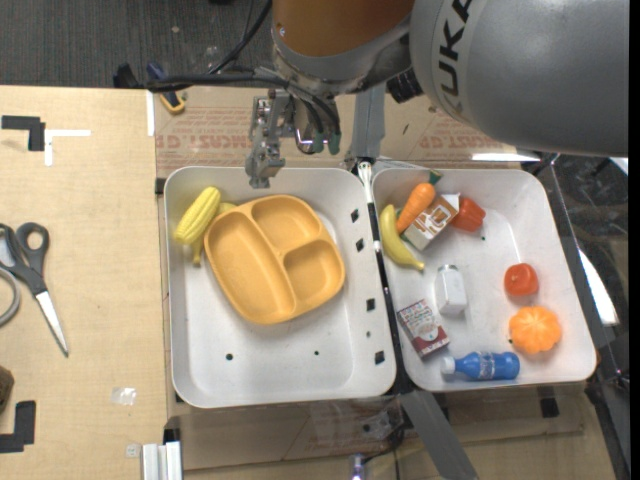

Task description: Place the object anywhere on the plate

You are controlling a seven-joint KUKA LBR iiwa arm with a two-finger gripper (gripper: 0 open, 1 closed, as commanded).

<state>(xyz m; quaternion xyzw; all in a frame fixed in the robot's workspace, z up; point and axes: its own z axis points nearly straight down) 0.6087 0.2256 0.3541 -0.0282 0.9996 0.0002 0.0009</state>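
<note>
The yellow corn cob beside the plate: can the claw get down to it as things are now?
Probably yes. The yellow corn cob lies uncovered in the left white bin, against the orange divided plate. The claw hangs near the bin's back rim, with nothing lying over the cob.

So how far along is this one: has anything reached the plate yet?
Nothing looks done: the yellow plate in the left bin has nothing in its compartments. The corn lies beside the plate, touching its rim. The gripper hangs above the bin's far edge with nothing visible between its fingers. Still left: picking an object and setting it on the plate.
</note>
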